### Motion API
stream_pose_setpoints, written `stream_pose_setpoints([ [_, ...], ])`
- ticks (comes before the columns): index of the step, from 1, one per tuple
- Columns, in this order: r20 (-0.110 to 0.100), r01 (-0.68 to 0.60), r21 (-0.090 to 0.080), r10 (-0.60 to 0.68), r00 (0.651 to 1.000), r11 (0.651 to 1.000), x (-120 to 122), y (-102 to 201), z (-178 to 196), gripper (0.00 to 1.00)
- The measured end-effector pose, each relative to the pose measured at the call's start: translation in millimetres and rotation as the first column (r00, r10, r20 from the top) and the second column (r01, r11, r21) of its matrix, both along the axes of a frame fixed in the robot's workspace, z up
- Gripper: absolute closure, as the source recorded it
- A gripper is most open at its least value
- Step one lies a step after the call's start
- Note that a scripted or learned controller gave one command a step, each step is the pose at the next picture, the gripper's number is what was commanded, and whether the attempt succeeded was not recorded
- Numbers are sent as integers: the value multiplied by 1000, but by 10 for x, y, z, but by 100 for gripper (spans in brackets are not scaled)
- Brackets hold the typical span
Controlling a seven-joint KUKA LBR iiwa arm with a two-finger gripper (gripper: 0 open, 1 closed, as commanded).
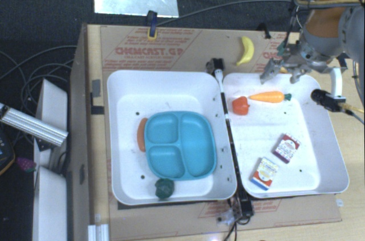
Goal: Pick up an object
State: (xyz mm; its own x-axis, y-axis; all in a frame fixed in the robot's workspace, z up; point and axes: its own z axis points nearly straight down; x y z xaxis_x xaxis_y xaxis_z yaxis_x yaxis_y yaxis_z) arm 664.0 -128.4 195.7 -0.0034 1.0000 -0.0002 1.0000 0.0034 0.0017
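My gripper (280,74) hangs over the back edge of the right bin (319,177), its two fingers spread apart with nothing between them. Just below and in front of it lies an orange carrot (266,97) with a green tip. A small red tomato-like piece (240,105) rests left of the carrot near the divider. Two small boxes lie nearer the front: a dark red one (286,148) and a red, white and blue one (265,172).
The left bin (128,86) holds a blue divided plate (179,144), an orange sausage-like piece (141,134) at its left and a dark green lump (164,188) in front. A yellow banana (247,50) lies on the cardboard behind the bins.
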Motion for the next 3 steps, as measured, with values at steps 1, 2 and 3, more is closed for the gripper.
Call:
stream_pose_setpoints([
  [1, -3, 2, 0, -2, 1000, 1000, -361, -295, -912, 0],
  [2, -2, 3, -1, -3, 1000, 1000, -973, -520, -1026, 0],
  [3, -1, 3, 0, -3, 1000, 1000, -1453, -333, -1093, 0],
])
